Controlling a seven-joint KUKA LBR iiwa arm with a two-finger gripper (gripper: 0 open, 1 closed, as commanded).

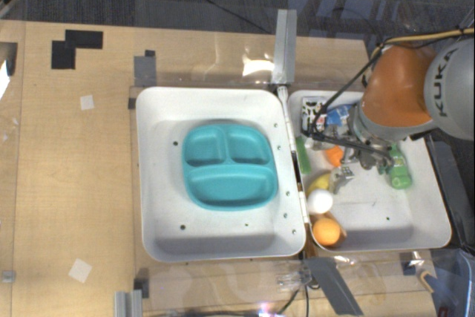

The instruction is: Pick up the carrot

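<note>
Wooden bench (74, 182) carries two bins, and in the right bin (423, 226) the carrot (335, 155) lies just left of the gripper (343, 176), whose fingers' spacing is unclear.

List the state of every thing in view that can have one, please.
Gripper: low over the right bin, fingers unclear.
Carrot: lying in that bin, partly hidden by the gripper.
Teal divided plate: flat in the left bin.
Orange ball: resting at the bin's front.
</note>
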